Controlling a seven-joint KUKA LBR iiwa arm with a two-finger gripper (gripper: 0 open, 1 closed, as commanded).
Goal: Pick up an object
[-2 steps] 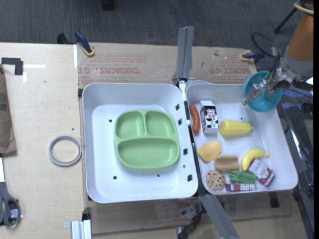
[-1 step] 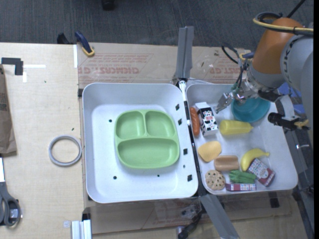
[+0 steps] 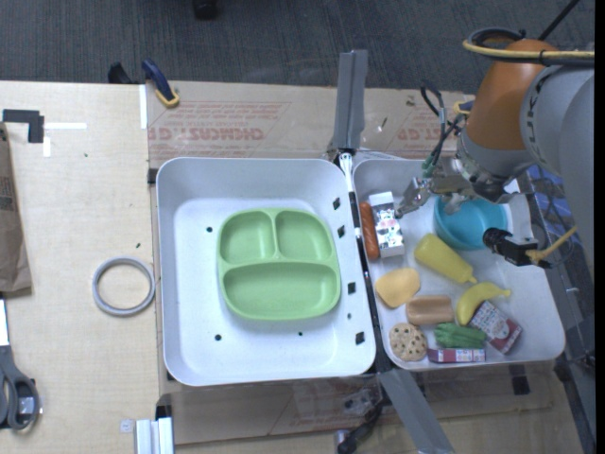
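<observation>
The claw (image 3: pixel 416 195), its open-or-closed state not discernible, is poised over the far part of the right bin (image 3: pixel 548 343), where the candidate objects are crowded, while the green divided plate (image 3: pixel 279 263) is left alone in the left bin (image 3: pixel 180 282).

- Looks like a robotics lab, not a home
- Grey arm (image 3: pixel 558 112) with an orange band reaching over two white bins (image 3: pixel 180 282)
- Plywood counter (image 3: pixel 76 206) on dark carpet (image 3: pixel 236 17)
- Tape roll (image 3: pixel 124 285), scissors (image 3: pixel 17 395) and a clamp (image 3: pixel 161 83) lying around
- Right bin is full of toy food (image 3: pixel 444 291)
</observation>
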